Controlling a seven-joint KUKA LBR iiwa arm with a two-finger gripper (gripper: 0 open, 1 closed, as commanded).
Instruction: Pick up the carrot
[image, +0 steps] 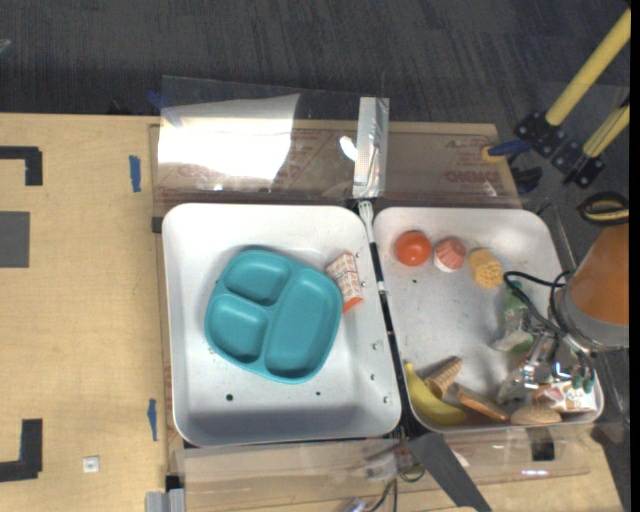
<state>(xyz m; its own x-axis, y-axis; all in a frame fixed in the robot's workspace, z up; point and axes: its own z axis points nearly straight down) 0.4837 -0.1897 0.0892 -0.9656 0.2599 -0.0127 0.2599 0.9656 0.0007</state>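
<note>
Camera view, left to right: I note a teal divided plate (272, 314) in the left bin (190, 400). In the right bin (400, 320), the carrot (480, 406) lies near the front wall, just beside the banana (432, 402), its long axis running left to right, slightly downward; I cannot tell which end is the tip. The gripper (545, 372) hangs just right of it amid clutter; its jaw state I cannot tell. Risk: crowding neighbours could cause a wrong or failed pinch.
</note>
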